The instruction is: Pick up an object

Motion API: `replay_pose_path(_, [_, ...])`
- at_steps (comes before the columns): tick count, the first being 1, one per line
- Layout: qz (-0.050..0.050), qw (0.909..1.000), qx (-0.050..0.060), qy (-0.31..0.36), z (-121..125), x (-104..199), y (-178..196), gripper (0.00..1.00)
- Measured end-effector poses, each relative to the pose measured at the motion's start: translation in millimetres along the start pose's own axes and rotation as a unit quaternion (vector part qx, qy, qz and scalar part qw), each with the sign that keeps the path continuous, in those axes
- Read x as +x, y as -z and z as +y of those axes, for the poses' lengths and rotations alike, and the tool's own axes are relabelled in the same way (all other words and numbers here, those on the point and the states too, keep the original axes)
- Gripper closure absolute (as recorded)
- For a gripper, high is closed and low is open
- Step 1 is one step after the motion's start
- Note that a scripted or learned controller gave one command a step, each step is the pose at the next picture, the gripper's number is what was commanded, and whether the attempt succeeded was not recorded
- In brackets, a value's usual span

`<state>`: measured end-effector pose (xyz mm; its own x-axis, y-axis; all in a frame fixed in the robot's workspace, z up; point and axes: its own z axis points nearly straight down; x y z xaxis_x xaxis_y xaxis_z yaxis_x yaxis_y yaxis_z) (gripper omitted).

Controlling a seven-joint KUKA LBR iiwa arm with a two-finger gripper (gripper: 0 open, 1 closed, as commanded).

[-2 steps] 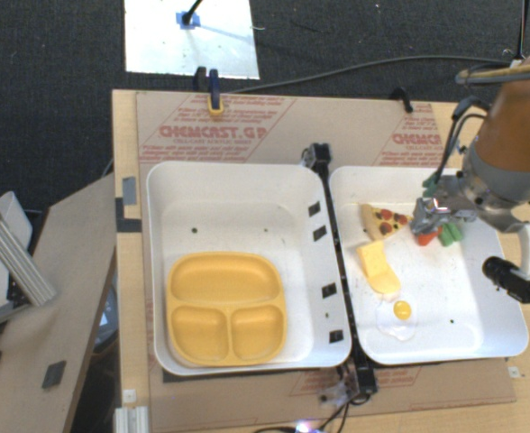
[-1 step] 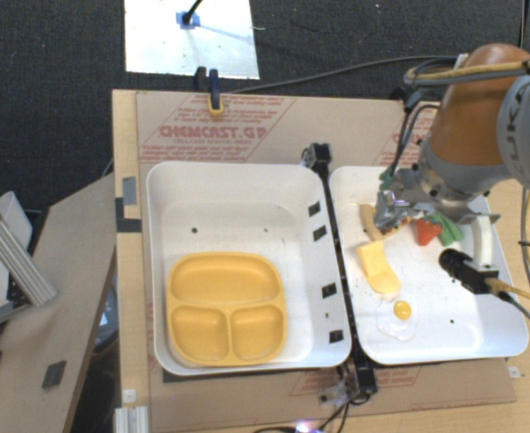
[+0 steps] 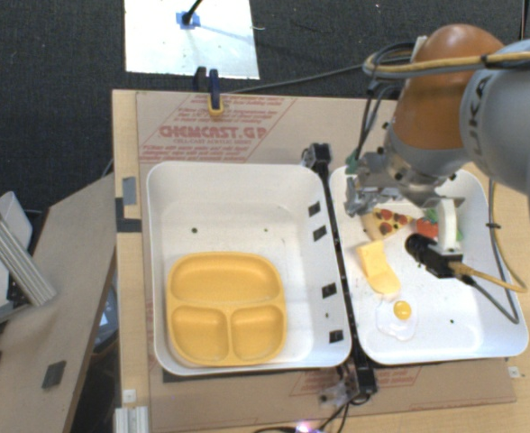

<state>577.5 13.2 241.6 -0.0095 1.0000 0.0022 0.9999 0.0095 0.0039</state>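
Toy food sat clustered in the right bin (image 3: 481,332), under the arm.
Gripper (image 3: 373,204) hung low over a pizza slice (image 3: 391,222), near a cheese wedge (image 3: 379,268) and fried egg (image 3: 400,314); jaw state: cannot tell. Yellow divided tray (image 3: 227,308) filled the left bin (image 3: 238,188).

The left bin (image 3: 247,188) lies open along its far half, with only a yellow divided tray (image 3: 227,308) filling its near part, while the right bin (image 3: 481,332) is crowded at its far end by the arm (image 3: 445,97) above toy food (image 3: 393,222), a cheese wedge (image 3: 379,268) and a fried egg (image 3: 398,314), leaving its near right corner free.
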Motion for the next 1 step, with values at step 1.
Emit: replay_pose_path(1, [0.000, 1.0000, 0.000, 0.000, 24.6, 49.4, 3.5, 1.00])
